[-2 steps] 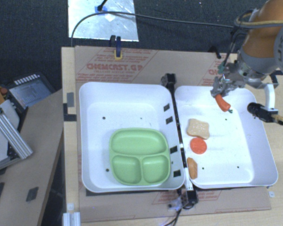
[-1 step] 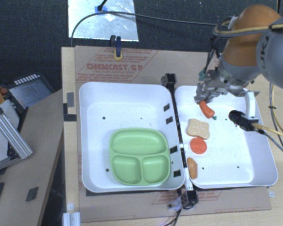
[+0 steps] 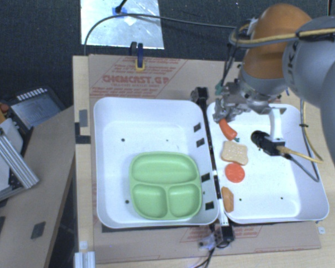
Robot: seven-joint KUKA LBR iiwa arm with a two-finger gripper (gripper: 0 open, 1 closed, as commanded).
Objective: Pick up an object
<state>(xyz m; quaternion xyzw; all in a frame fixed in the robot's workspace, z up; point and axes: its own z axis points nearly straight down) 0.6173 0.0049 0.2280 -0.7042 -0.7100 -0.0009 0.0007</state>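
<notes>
Pincer (image 3: 224, 114), with the orange carrot-shaped piece (image 3: 229, 129) lying just below its tip; its opening, and any hold, could not be told. Closing across the piece's narrow width would likely have gripped best.

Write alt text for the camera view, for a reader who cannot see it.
The robot's end effector hangs over the right bin, at the far end of a small orange carrot. Nearer the camera lie a bread slice, a red disc and an orange piece; the left bin holds a green divided plate.
</notes>
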